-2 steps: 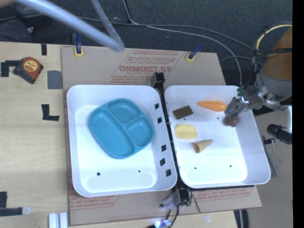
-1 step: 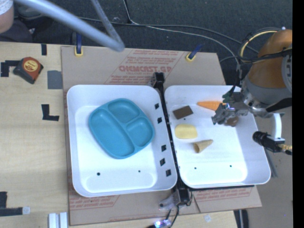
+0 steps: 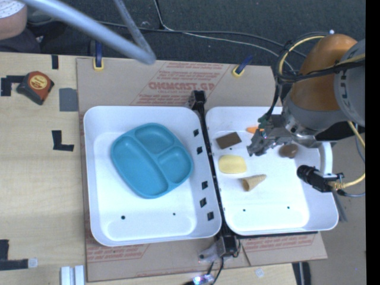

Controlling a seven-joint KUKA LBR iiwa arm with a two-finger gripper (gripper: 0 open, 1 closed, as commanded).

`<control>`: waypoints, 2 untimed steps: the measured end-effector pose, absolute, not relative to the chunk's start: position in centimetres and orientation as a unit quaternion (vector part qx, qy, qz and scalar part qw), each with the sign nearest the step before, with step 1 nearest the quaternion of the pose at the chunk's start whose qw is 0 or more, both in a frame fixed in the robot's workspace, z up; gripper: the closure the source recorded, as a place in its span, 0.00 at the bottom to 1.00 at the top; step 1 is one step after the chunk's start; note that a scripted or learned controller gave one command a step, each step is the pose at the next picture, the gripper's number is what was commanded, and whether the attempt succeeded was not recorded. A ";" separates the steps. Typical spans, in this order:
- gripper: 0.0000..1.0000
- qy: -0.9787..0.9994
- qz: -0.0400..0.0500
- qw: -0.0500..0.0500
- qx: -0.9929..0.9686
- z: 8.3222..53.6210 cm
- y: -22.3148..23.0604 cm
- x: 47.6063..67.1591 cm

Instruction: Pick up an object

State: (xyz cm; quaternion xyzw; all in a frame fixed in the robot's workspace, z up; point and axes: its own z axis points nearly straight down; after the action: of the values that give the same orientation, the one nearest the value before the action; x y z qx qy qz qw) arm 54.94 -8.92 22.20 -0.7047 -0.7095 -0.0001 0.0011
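Note:
In the right bin (image 3: 273, 218) lie a brown rectangular piece (image 3: 228, 140), a pale yellow block (image 3: 232, 164), a tan cone-shaped piece (image 3: 254, 182), a brownish round object (image 3: 288, 151) and a small orange bit (image 3: 252, 129). My gripper (image 3: 259, 143) hangs low over the bin's upper middle, just right of the brown piece and above the yellow block. It points down and left; no object shows between its tips.
The left bin (image 3: 101, 218) holds a blue divided plate (image 3: 152, 159). A black divider (image 3: 205, 159) runs between the bins. A tape measure (image 3: 36, 86) lies on the bench at far left. Cables loop around the wrist (image 3: 323, 85) at right.

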 end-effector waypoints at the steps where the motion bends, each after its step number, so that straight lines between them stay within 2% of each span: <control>1: 1.00 -0.710 0.000 0.001 -0.705 23.2 -3.6 53.6; 2: 1.00 -0.710 0.000 0.001 -0.705 23.8 1.4 53.1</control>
State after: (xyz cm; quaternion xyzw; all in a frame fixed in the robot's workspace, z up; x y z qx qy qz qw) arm 53.13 1.39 23.84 -0.7046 -0.7096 -0.0002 0.0007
